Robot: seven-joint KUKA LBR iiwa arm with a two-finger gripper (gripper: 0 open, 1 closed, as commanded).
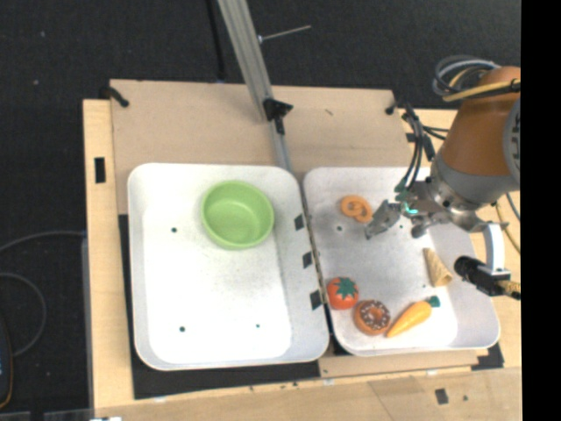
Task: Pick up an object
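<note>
We look down from a single fixed camera mounted above the table [219,103], tilted at a slant rather than straight down. It sits far enough back that we take in both white bins whole: the left bin [158,323] and the right bin [473,331] lie side by side across the middle of the frame. The table's far edge runs along the top, dark floor [53,33] shows beyond it, and the arm [478,139] enters from our right.
</note>
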